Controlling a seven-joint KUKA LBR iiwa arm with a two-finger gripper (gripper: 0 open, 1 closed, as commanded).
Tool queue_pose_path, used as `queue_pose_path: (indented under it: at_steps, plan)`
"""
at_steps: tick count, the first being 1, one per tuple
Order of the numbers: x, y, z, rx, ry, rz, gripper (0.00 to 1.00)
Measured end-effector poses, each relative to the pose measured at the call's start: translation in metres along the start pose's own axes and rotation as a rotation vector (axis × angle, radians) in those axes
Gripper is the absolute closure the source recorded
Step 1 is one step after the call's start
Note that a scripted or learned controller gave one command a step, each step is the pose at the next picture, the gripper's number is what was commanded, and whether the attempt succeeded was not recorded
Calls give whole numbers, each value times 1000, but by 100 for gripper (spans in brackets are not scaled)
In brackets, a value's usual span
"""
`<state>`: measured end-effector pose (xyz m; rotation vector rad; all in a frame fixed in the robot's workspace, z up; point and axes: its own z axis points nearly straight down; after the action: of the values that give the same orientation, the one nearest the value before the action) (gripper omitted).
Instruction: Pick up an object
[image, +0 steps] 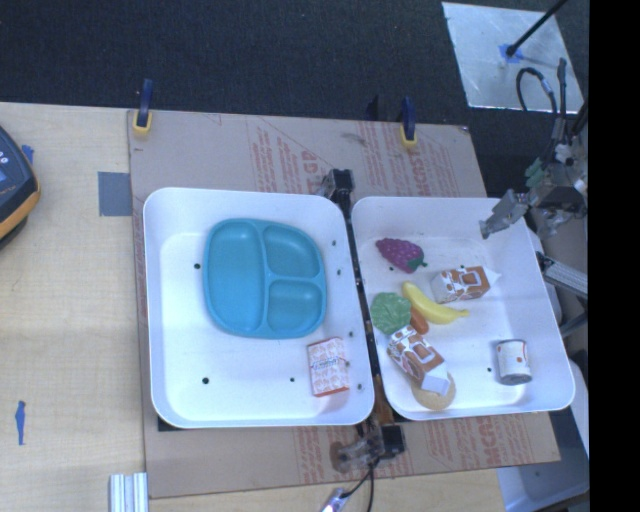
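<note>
The right bin (470, 215) holds purple grapes (399, 253), a yellow banana (432, 304), a green leafy piece (391, 312) and a small brown-and-white carton (462, 284). It also holds a second carton (415, 353) lying on a tan round piece (432, 395), and a small silver can (512, 361). A blue divided plate (265, 278) and a red-and-white packet (328, 366) lie in the left bin (170, 330). My gripper (503, 213) hangs over the right bin's far right corner, apart from every object, with nothing visibly in it.
The two bins touch along a middle rim (352, 300). They sit on a cardboard sheet (250, 150) clamped at the back. A yellow-edged device (12, 180) lies at the far left of the bench. Cables and brackets (545, 90) crowd the right edge beside the arm.
</note>
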<state>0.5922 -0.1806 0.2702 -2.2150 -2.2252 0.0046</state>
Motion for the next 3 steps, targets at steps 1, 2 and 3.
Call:
queue_pose_path:
  at_steps: [1,2,3]
  plan:
    - [41,16,154,-12,-4,-2,0]
    - [55,-11,165,-42,-19,1,0]
    - [88,38,178,-1,0,0,0]
